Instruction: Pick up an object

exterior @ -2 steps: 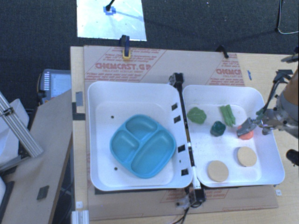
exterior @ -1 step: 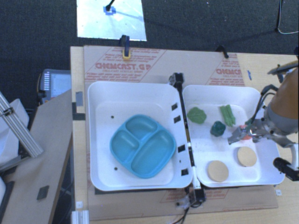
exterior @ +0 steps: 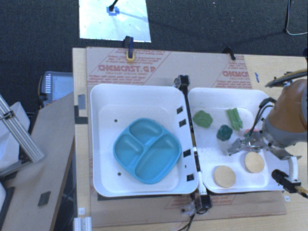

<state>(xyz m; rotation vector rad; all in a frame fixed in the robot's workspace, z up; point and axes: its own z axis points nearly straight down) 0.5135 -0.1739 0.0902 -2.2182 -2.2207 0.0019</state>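
- My pincer (exterior: 237, 147) hangs low inside the right-hand shallow white bin (exterior: 210, 95), with my grey arm and its orange band (exterior: 291, 107) reaching in behind it.
- Whether my pincer is spread or pressed together I cannot tell; its metal tip blurs against the white floor, and I see nothing pinched in it.
- The small dark teal rounded lump (exterior: 224, 132) sits just beyond my tip, very near it; I judge it the likeliest thing to pick up, though I cannot say if we touch.
- The pale tan round disc (exterior: 254, 162) lies just beside my pincer on the near side, partly under my wrist; a second tan disc (exterior: 224, 176) rests nearer the bin's front wall.
- The bright green ridged strip (exterior: 235, 119) and the green leafy lump (exterior: 202, 119) lie farther off, towards the back wall.
- The things lie loose and apart, which I take to leave room for a pincer to come down around any one.
- Well away across the divider, the other white bin (exterior: 103, 100) carries a light blue three-compartment plastic plate (exterior: 147, 150).
- Both bins rest on the counter (exterior: 269, 66).
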